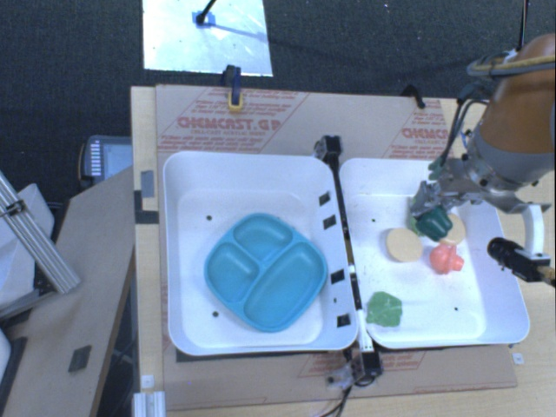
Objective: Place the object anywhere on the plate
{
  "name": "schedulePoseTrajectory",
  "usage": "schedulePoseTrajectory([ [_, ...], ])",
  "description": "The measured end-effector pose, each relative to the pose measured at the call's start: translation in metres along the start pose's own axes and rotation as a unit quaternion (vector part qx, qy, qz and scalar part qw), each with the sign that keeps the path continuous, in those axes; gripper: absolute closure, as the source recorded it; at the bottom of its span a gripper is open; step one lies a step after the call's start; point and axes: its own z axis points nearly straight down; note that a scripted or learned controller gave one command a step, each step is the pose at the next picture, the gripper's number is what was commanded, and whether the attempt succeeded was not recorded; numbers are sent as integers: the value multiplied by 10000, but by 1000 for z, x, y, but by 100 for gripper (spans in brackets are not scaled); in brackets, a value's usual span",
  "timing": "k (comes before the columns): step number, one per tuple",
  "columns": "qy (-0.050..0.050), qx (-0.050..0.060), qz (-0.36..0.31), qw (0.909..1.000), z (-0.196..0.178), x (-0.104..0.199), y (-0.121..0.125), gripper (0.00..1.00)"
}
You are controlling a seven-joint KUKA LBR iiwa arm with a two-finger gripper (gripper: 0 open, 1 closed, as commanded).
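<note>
Object (433, 225) — dark teal, rounded | under tool (427, 205) | plate (265, 271) — blue, divided

**Gripper at the dark green object in the right bin**

The blue compartmented plastic plate (265, 270) is seen in the left white bin (187, 181). In the right white bin (499, 315), the gripper (429, 213) is positioned at a dark green object (434, 225), beside a tan round disc (403, 245), a pink lumpy object (446, 258) and a light green object (384, 309) near the front edge.

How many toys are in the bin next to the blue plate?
4: a dark green one under the gripper, a tan disc, a pink one, a light green one near the front. The arm may hide more.
</note>
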Motion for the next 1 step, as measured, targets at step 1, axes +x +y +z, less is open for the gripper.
schedulePoseTrajectory([
  [1, -1, 10, 7, 10000, 16, 47, 12, 100],
])
